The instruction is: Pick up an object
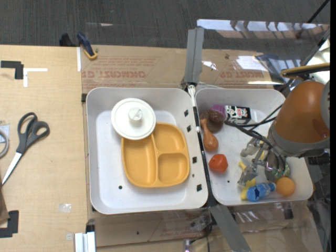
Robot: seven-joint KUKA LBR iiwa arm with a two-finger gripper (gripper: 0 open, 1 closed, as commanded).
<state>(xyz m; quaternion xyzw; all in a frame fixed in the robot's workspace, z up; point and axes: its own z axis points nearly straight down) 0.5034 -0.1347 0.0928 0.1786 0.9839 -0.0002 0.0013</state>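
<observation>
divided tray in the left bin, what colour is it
Yellow-orange divided tray, seen in the camera view.

Glossy plastic tray [156, 156], matt cardboard [131, 67]

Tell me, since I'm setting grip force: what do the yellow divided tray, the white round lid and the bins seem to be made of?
The yellow divided tray looks like moulded plastic, matte with soft rounded edges. The white round lid seems plastic or perhaps glazed ceramic: smooth, slight sheen, moulded knob. The left bin appears to be thin formed white plastic with rounded corners.
</observation>
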